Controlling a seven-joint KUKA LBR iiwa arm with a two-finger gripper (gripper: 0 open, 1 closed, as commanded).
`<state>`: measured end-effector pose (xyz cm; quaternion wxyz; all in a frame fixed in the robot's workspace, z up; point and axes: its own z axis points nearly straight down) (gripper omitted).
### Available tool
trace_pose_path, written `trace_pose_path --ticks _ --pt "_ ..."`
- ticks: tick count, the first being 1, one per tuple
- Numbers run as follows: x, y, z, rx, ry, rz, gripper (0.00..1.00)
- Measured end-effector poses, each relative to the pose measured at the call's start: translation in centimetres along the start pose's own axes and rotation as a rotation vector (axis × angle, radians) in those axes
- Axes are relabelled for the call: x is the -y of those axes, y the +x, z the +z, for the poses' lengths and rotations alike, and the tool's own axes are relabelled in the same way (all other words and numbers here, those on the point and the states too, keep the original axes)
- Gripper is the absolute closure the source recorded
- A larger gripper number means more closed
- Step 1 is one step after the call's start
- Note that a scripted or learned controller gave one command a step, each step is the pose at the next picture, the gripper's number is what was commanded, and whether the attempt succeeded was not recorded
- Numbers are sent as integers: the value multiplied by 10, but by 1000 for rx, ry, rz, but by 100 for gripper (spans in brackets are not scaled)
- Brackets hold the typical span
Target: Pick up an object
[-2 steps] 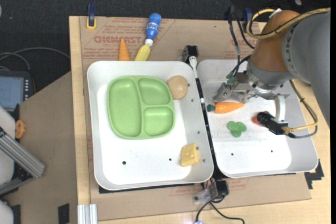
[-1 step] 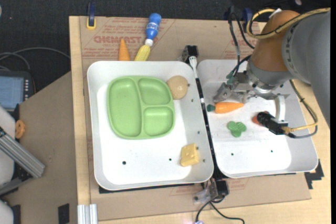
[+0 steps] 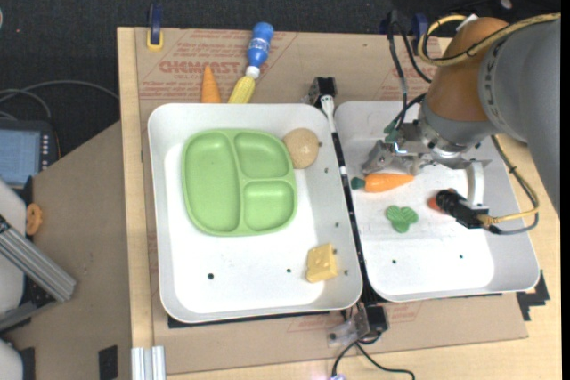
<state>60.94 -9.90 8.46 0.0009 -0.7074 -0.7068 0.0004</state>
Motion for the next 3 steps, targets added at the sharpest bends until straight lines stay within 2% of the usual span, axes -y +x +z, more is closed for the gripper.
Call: trace_pose_path --ticks 3 --pt "0 0 0 0 0 0 0"
